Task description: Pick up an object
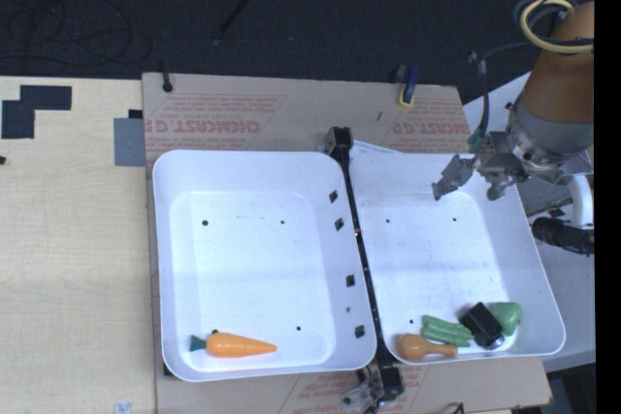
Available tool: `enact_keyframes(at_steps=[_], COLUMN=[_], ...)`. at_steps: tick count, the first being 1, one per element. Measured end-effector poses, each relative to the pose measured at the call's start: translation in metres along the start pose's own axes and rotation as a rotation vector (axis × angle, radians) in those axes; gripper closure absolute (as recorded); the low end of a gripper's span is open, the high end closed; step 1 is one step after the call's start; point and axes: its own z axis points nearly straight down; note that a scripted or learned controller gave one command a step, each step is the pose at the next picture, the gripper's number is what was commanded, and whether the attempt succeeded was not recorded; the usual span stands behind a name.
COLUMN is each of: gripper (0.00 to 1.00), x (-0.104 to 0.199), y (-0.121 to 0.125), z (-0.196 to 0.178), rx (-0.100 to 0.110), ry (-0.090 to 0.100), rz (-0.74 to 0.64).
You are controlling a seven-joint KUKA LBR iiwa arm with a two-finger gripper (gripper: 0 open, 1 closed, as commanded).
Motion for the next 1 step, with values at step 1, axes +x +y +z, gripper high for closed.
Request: enact_keyframes(at_steps=[1], gripper=[0.0], x=[-0.0511], y=[0.0138], z=[0.1143], rx=[0.007], ry=[0.0], rz=[0.003])
